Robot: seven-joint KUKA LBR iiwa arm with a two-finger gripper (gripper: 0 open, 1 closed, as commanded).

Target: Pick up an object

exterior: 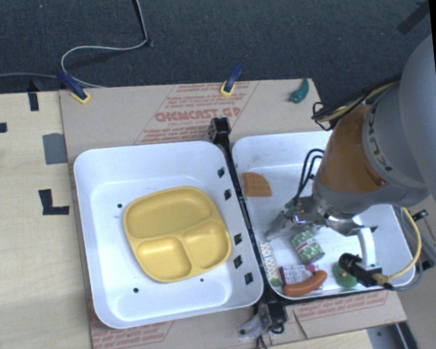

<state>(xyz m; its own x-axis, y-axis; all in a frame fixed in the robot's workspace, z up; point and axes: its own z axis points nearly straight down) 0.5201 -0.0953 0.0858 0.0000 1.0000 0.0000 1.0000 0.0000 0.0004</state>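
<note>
- The gripper [294,218] is low inside the right bin [315,138], around the middle of it, with the arm [356,163] reaching in over the bin's right edge
- Nothing can be seen held in it, so by my reading the pick is not yet made and the task is at the reach-and-grasp stage
- Whether the gripper is spread or clenched I cannot tell: the metal parts at its tip are too small and too crowded to make out
- The likeliest target is the green-and-white packet [307,246], lying tilted on the bin floor just beside the gripper, on the side toward the bin's near edge; whether they touch is unclear
- Other candidates lie along that near edge: a red sausage [307,282], a red-and-white wrapper [292,272] touching it, and a small green thing [342,274] toward the near right corner
- An orange-brown flat piece [256,185] lies apart from the rest, by the left wall toward the far corner
- The left bin [99,221] holds a yellow divided tray [178,232] at its middle — well away from the gripper and apparently not the target
- Left to do, as I judge it — settle on one object, close on it, and lift it clear of the bin floor without dragging its neighbours along
</note>
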